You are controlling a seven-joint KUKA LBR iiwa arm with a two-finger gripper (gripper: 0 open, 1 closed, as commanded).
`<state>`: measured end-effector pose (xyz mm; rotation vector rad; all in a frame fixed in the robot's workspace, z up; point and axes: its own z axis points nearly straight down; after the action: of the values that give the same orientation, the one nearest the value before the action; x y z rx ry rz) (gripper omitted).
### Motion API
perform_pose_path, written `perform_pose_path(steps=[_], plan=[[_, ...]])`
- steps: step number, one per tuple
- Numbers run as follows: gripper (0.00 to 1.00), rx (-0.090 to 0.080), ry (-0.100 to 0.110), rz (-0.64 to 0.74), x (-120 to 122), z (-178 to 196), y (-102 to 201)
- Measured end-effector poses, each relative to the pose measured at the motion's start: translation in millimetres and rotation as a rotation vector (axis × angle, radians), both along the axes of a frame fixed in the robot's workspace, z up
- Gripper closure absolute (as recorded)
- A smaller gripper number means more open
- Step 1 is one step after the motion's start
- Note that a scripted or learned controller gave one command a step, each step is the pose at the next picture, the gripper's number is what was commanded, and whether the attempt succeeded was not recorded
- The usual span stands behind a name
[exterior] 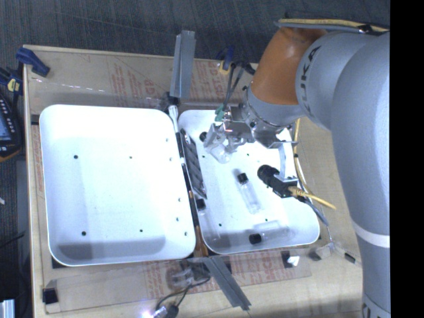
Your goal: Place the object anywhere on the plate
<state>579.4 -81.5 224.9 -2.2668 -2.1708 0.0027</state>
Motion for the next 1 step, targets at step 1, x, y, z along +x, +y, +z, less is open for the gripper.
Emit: perform_pose_path(steps=[1], plan=[[1.0, 0.0, 0.003, 0.195, -82.2, -30.9, 56.8]])
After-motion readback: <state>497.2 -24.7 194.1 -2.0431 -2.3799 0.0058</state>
